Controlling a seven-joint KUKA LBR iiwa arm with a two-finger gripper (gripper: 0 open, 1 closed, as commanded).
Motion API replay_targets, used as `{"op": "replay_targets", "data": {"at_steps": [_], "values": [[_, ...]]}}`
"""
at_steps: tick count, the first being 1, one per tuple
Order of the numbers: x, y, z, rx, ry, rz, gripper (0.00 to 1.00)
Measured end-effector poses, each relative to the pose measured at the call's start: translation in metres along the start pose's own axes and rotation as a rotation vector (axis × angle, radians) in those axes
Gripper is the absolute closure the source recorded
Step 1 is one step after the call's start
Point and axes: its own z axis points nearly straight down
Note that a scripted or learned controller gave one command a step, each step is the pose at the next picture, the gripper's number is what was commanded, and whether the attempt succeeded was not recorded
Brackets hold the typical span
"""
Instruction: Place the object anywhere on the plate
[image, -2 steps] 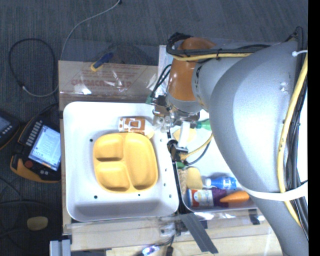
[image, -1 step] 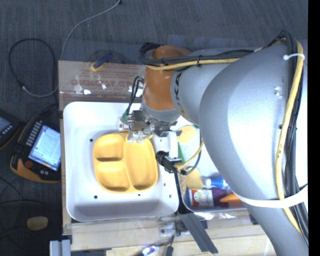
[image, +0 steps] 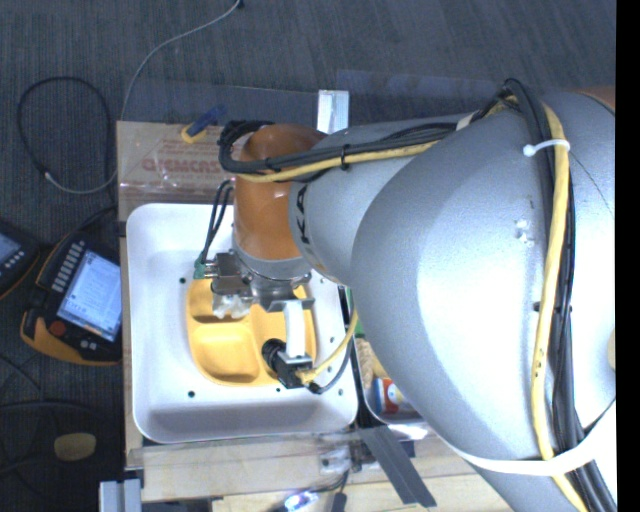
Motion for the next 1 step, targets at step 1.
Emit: {"op": "replay_targets", "data": {"at_steps": [1], "values": [[-0.0551, 0.0065, -0.0172, -0.002, -0.001, 0.098, 1.00]]}}
